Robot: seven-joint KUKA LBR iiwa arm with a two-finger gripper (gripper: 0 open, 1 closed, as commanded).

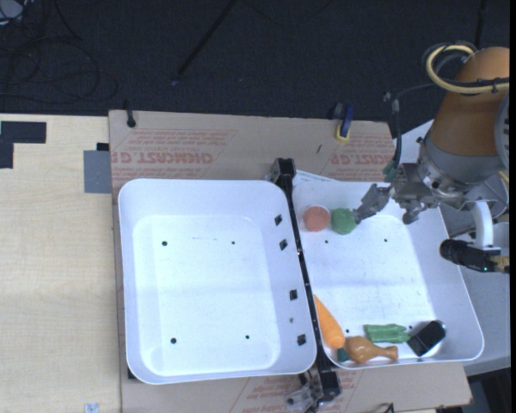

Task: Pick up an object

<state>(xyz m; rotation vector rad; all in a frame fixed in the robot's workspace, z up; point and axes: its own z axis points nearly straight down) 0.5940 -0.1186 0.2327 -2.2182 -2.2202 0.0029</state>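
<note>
Approach seems the step in hand: the pincer [361, 212] hangs low at the far edge of the right bin [451, 304], its tip touching or just over the green ball [343, 222], though whether it is spread or pinching I cannot tell. Just past the ball on the side away from the arm lies a pink ball [316, 218]; well nearer the camera lie an orange carrot [328, 321], a green piece [385, 333] and a black block [426, 337]. The next move calls for settling squarely over the green ball without nudging it into its pink neighbour.

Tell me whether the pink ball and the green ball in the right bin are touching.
Touching. In the camera view the pink ball and the green ball sit side by side near the right bin's far wall, their edges meeting with no white floor between them.
</note>
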